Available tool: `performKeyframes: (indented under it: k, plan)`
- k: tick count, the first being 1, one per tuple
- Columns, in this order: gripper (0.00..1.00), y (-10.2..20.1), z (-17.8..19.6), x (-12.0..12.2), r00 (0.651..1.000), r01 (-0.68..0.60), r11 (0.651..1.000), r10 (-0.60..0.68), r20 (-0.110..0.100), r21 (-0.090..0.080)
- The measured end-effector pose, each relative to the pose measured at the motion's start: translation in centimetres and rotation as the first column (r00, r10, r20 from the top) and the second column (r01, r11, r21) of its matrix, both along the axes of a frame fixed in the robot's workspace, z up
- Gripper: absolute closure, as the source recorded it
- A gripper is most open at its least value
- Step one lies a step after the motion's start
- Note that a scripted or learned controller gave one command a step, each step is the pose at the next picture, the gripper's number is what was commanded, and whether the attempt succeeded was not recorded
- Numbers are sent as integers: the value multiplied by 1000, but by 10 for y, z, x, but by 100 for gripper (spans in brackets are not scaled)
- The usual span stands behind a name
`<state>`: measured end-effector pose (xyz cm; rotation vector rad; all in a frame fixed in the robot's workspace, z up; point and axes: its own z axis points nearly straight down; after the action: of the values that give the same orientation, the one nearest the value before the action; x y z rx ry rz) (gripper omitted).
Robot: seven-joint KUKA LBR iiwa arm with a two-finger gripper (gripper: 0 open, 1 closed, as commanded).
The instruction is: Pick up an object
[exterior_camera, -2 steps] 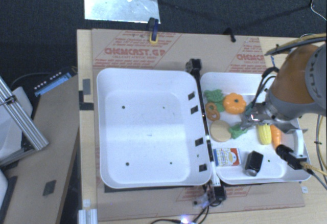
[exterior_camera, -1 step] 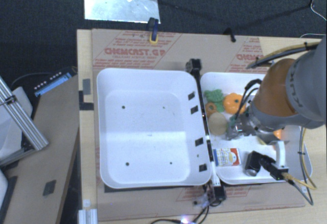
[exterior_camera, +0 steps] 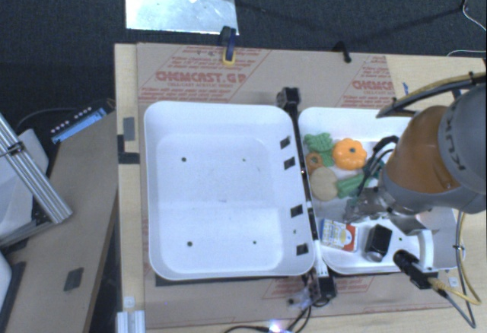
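The candidate objects lie in the right-hand shallow white bin point(exterior_camera: 335, 115), clustered against its left wall. A round orange pumpkin-shaped toy point(exterior_camera: 349, 153) sits near the bin's far side. Just left of it lies a knobbly green plastic piece point(exterior_camera: 319, 143), and below that a small orange ring-shaped item point(exterior_camera: 313, 162) rests close to the divider. A pale beige rounded object point(exterior_camera: 324, 184) lies in front of these, touching or nearly touching a green elongated piece point(exterior_camera: 351, 185) that runs under the arm. Toward the near edge lies a small flat packet with red, white and blue print point(exterior_camera: 338, 235), and beside it on the right a dark cylindrical object point(exterior_camera: 376, 242).

The two-finger gripper point(exterior_camera: 361, 204) hangs over the middle of this bin, between the green elongated piece and the printed packet. Whether it is parted or closed cannot be told: the wrist body covers it from above. Nothing can be seen held by it.

The grey arm with its orange band point(exterior_camera: 426, 150) enters from the right and hides much of the bin's right half. The left-hand shallow white bin point(exterior_camera: 221, 191) adjoins, joined by black clips point(exterior_camera: 291, 143) along the shared edge. Both bins rest on a brown printed cardboard sheet point(exterior_camera: 205, 74).
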<state>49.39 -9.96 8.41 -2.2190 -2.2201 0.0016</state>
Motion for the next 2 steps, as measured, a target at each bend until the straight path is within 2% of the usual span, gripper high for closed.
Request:
performKeyframes:
  k: [1, 2]
  plan:
    - [100, 49, 104, 17, 1000, -7, 1000, 7, 9, -2]
    - [100, 92, 100, 40, 1000, -7, 1000, 7, 5, -1]
